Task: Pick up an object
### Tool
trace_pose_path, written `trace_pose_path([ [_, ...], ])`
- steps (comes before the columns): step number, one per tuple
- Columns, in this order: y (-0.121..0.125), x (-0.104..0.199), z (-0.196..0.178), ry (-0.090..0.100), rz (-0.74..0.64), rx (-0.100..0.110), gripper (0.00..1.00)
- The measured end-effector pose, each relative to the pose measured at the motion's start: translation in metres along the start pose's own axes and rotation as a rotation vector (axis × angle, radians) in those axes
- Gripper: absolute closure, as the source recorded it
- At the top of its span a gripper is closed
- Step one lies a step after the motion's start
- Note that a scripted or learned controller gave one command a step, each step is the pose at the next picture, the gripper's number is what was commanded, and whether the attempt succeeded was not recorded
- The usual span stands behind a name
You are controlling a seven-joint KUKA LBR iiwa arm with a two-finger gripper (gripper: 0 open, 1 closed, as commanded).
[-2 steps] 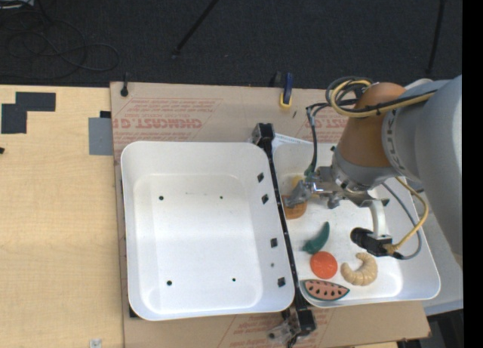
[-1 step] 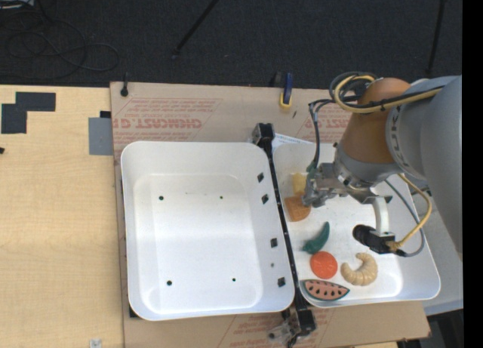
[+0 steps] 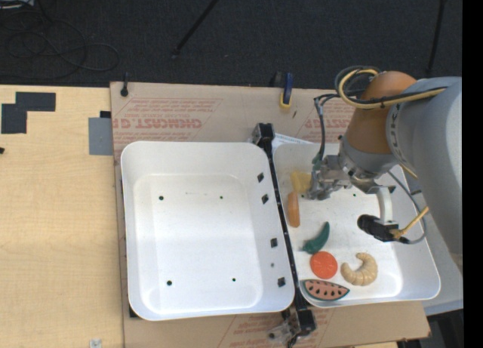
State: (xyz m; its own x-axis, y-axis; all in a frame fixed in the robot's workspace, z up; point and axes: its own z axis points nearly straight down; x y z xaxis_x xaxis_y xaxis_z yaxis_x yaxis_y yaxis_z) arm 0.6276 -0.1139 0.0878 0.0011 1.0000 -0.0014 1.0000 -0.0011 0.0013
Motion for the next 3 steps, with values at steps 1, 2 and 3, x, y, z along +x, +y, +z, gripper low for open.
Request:
trace_pose_path([
  [1, 0.0, -0.031, 0.0, 0.0, 0.0, 0.003, 1.0],
  [2, 0.0, -0.03, 0.0, 0.001, -0.002, 0.003, 0.0],
  [3, 0.018, 0.027, -0.002, -0.006, -0.003, -0.004, 0.0],
])
